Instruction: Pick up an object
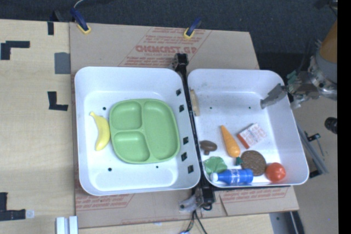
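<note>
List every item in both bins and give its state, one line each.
banana: lying flat in the left bin, beside the tray
green tray: flat, compartments bare
carrot: lying flat in the right bin
packet: lying flat
blue bottle: on its side
tomato: resting in the near right corner
brown disc: lying flat
gripper: above the right bin's far right, holding nothing visible

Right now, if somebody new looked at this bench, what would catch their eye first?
Probably the green tray in the middle of the left bin, with a banana lying just left of it. Next, the bright clutter in the right bin's near corner: carrot, tomato and blue bottle. The gripper hangs over that bin's right rim.
</note>
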